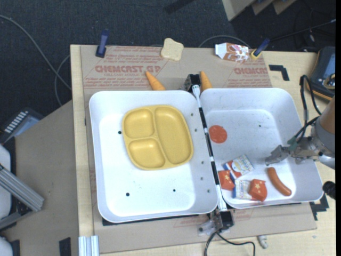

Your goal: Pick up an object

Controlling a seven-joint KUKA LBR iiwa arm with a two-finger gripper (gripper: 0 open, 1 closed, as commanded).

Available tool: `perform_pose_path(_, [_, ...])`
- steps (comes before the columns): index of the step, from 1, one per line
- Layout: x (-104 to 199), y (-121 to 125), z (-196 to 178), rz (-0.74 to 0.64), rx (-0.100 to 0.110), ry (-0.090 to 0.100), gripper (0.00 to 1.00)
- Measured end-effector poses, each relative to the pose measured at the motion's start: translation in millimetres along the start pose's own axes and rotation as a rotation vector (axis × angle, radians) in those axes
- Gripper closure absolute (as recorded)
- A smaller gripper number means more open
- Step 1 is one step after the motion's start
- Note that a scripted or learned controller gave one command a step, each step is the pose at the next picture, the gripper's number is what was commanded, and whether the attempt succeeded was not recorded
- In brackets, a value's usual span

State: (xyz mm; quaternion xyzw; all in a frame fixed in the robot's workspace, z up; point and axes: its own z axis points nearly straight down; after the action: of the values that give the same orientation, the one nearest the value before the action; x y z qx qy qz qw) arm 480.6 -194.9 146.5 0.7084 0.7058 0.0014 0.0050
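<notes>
The right bin (250, 103) holds a sausage (279, 181) near its front right corner. A round orange-red slice (217, 134) lies by the bin's left wall. Two red pieces (258, 189) and small printed packets (241, 165) cluster at the bin's front left. My gripper (281, 151) reaches in from the right and hovers just above and behind the sausage. It is open, with nothing between its fingers.
The left bin (106, 159) carries a yellow divided plate (157, 136). Behind the bins on the cardboard lie a bread piece (171, 49), two carrots (155, 81), a printed carton (232, 52) and a blue clip (101, 44). Cables run along the right edge.
</notes>
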Motion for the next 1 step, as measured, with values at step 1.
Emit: perform_pose_path(1, [-0.3,-2.4,43.0,-0.003,0.011,0.006,0.0])
